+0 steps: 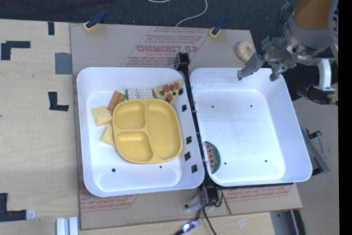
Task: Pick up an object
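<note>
Red-green watermelon slice (pixel 212 156) lies in right bin (pixel 275 118), against its left wall near front corner. Yellow divided plate (pixel 147 130) sits mid left bin (pixel 91 118), partly covering flat food pieces: crackers (pixel 102 116) at its left edge, pizza slice (pixel 169 89) toward bin's back right. Gripper (pixel 258 68) hangs over right bin's back right edge, fingers spread, nothing between them. Pale lumpy object (pixel 244 51) lies on cardboard behind bin.
</note>
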